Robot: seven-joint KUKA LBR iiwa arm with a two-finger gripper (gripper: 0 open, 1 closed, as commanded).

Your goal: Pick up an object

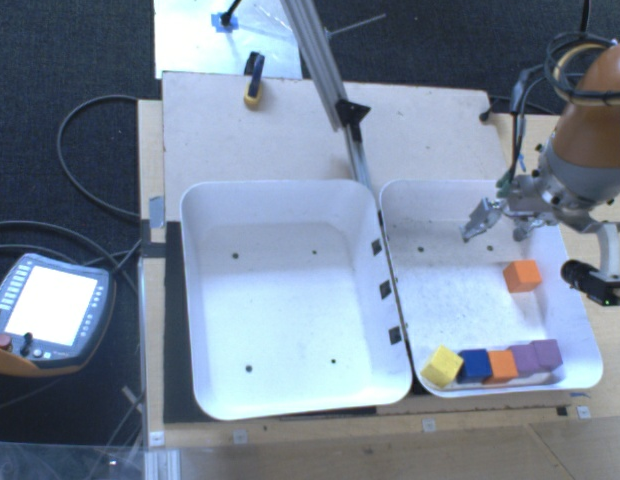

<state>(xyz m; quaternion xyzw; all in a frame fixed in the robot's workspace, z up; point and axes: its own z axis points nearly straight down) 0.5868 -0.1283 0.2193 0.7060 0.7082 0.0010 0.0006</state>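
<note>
The right white bin (430, 268) holds several small blocks. An orange cube (522, 275) lies alone near the bin's right wall. Along the front wall sits a row: a yellow cube (442, 366), a blue cube (476, 365), an orange block (503, 365) and a purple block (538, 356). My gripper (498, 226) hangs over the back of this bin, up and to the left of the lone orange cube. Its fingers are spread open with nothing between them.
The left white bin (205, 268) stands beside the right one, their rims touching. A slanted metal rod (325, 63) crosses the bench behind the bins. A teach pendant (45, 313) lies at far left, and a yellow-and-blue clamp (253, 80) sits at the bench's back.
</note>
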